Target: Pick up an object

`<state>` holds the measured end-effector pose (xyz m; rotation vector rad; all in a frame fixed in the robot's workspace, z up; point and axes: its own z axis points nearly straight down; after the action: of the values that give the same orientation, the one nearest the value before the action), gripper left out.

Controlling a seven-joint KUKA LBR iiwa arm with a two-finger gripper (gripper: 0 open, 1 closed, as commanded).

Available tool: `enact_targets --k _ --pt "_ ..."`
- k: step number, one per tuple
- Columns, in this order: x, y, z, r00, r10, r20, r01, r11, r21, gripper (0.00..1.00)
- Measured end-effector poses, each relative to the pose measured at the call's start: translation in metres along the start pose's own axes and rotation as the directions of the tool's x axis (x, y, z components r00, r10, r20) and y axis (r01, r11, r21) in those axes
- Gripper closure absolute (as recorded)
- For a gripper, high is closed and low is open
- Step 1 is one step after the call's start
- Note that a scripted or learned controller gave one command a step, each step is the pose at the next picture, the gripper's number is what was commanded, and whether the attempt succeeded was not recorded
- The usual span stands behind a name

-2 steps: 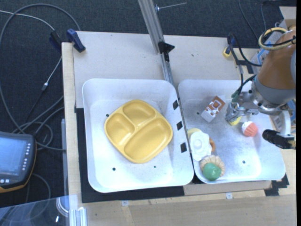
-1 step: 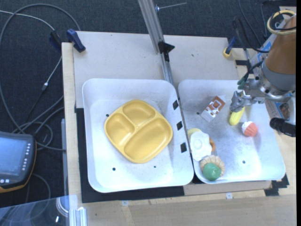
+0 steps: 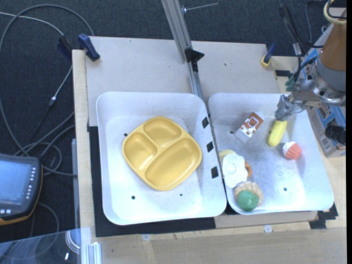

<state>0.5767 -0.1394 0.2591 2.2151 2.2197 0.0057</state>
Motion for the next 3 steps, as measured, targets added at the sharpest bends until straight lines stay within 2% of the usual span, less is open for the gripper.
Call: enact_targets --k 1,3 --pt "0.059 0.007 -0.004 1.000 -0.006 -0.003 0.006 1.000 0.003 1.00" --pt "0.166 0.036 -0.011 1.000 -0.005 -0.004 0.005 1.000 0.004 1.00"
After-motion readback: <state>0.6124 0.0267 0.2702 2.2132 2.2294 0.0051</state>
